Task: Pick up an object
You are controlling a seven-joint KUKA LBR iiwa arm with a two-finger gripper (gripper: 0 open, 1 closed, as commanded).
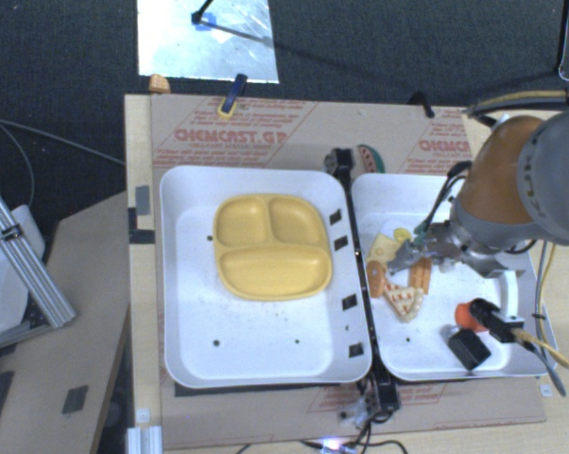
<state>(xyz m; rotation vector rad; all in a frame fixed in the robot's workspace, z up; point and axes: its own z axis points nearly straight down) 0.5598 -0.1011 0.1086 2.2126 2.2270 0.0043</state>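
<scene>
Camera view: gripper [421, 253] down low in right bin [426, 365], over a cluster of small food toys near the divider: yellow piece [384, 247], orange stick [421, 277], waffle-like wedge [404, 300]. Open or closed: cannot tell, tip hidden under the wrist. Nothing seen held.

Likely step: descent/grasp attempt on the cluster, probably the orange stick just beneath. Not lifted yet.

Next: close on one piece only, then straight up, clear of the neighbours touching it. Risk of nudging the pile instead of gripping.

Yellow divided plate [270, 247] in left bin [185, 282], well apart.
</scene>
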